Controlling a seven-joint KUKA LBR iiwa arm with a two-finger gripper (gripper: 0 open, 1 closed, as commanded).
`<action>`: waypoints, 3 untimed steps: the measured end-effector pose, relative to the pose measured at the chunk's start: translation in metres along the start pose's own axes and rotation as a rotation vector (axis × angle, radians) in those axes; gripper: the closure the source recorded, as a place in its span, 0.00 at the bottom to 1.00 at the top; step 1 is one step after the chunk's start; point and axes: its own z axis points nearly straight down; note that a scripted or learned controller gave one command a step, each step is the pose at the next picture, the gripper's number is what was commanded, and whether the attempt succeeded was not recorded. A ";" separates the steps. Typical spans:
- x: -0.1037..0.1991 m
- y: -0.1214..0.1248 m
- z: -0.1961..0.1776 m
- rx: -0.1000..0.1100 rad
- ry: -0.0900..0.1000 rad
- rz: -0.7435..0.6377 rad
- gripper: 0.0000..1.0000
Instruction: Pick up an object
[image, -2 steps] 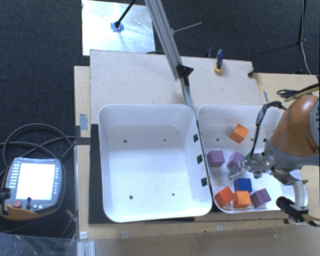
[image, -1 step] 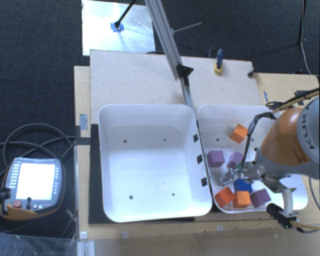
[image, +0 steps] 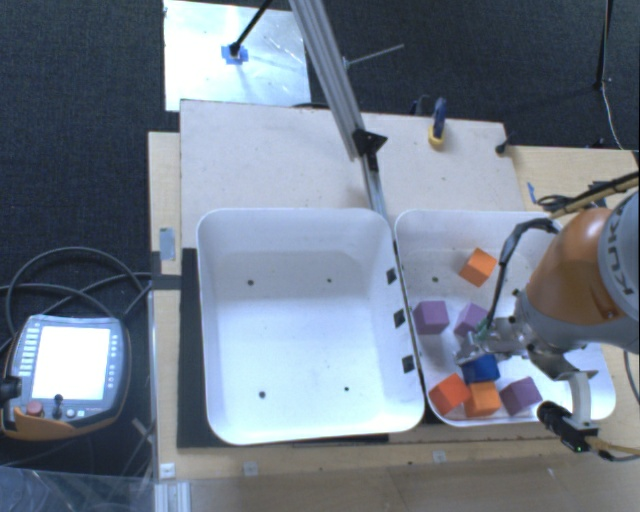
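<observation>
The right bin holds several small blocks. An orange block lies toward its back. Two purple blocks sit mid-bin. At the front lie a red-orange block, an orange block and a purple block. My gripper reaches down from the right, right over a blue block in the front cluster. The arm's orange band looms above the bin's right side and hides part of it.
The left bin stands next to the right one, a metal pole slanting down between them at the back. A teach pendant with cables lies off the bench at left. A yellow clamp sits at the board's back edge.
</observation>
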 end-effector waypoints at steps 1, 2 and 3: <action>-0.007 0.004 -0.045 -0.003 -0.002 0.000 1.00; -0.014 0.006 -0.091 -0.004 -0.002 0.000 1.00; -0.015 0.009 -0.139 -0.005 -0.002 -0.001 1.00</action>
